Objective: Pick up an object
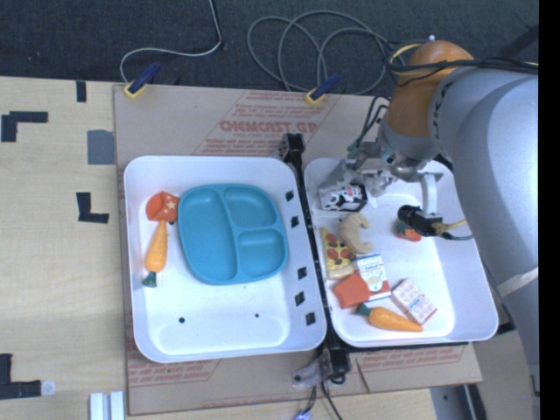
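Grey arm at right poises its gripper, finger state indiscernible, over the right bin; nothing visibly lifted, pick pending.

- Left bin: white; black dots on its floor.
- Divided plate: plain light blue.
- Toy carrot at the left bin's left edge: orange, dark green stem end; a red-orange piece lies above it.
- Right bin: white.
- Carrot near the right bin's front edge: orange.
- Small carton: white with red-pink print.
- Block: red-orange.
- Arm: grey, orange band.
- Worktop: pale wood with black marks.
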Motion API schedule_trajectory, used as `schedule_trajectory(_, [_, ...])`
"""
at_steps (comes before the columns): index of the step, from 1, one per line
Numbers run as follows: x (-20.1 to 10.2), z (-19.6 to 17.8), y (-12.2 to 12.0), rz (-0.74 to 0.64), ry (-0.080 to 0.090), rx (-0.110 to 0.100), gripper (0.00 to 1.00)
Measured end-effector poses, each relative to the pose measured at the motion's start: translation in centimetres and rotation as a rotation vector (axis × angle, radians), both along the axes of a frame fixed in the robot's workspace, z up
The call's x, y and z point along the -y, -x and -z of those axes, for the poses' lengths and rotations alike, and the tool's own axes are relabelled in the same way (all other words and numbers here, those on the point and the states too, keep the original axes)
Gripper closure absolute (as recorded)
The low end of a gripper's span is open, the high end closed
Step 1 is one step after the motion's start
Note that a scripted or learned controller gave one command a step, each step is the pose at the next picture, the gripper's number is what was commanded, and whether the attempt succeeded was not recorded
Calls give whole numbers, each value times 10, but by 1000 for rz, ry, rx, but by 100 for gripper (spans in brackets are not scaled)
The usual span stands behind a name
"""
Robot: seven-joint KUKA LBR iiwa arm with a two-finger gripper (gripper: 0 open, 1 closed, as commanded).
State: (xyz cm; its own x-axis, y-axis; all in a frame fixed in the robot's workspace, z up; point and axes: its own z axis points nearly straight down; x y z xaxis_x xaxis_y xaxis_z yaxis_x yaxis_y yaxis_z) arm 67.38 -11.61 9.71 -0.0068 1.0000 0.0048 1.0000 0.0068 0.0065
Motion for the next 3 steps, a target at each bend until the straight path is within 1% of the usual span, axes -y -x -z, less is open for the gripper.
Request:
schedule_trajectory(1, [-7,0,1,5,18,4,0])
schedule_trajectory(2, [4,0,-1,2,0,5,0])
schedule_trajectory(3, [-8,-1,1,6,25,9,0])
